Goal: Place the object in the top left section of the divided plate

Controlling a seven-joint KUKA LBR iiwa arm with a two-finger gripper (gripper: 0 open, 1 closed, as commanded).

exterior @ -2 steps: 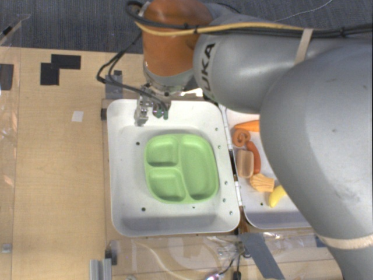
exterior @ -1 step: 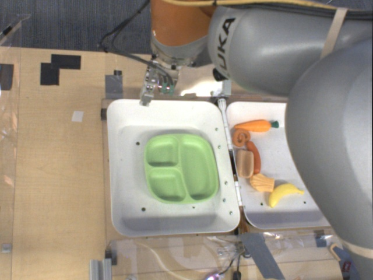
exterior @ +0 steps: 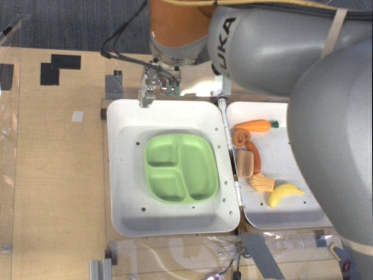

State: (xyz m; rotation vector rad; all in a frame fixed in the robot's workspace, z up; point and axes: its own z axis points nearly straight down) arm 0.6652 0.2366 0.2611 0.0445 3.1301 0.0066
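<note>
Jaws (exterior: 152, 92) hang over the upper-left rim of the left bin (exterior: 125, 156), above centre of frame; whether they stand wide or narrow cannot be told, and nothing shows between them. Green divided plate (exterior: 180, 168) lies mid-bin, all sections bare. Right bin (exterior: 291, 214) holds toy food along its left side: carrot (exterior: 255, 126), hot dog (exterior: 246, 161), banana (exterior: 284, 193). Which is the task's object is unclear. Wooden surface (exterior: 52, 174) at left.
</note>
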